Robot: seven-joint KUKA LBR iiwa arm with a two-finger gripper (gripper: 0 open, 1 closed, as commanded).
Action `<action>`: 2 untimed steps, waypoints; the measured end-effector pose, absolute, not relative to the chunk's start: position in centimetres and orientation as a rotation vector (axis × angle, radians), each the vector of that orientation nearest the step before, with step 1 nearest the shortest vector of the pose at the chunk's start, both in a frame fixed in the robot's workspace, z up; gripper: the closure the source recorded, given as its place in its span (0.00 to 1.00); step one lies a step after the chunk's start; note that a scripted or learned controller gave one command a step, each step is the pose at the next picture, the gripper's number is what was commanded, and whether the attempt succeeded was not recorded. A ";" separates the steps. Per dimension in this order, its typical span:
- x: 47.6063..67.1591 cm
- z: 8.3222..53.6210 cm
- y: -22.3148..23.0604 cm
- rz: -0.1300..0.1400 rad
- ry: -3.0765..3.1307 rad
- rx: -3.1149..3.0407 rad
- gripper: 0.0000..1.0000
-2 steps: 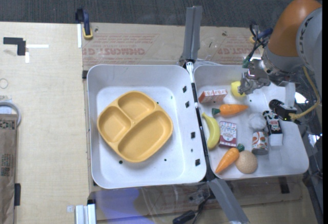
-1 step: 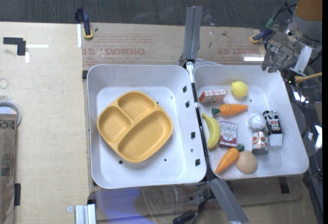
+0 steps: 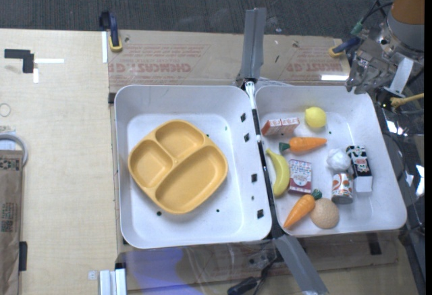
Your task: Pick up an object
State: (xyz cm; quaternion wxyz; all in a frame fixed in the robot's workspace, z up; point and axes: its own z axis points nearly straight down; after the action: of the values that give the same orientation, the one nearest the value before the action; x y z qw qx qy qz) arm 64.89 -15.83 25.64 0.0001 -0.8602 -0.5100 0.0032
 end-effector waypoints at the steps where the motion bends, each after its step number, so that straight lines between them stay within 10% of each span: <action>1: 64.9 26.4 -15.8 0.016 -1.605 -2.699 1.00; 2: 64.9 27.2 -15.8 0.022 -1.609 -2.697 1.00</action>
State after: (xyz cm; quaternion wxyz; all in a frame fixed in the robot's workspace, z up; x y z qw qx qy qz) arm 64.94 -15.76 27.19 0.0006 -0.8588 -0.5123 0.0071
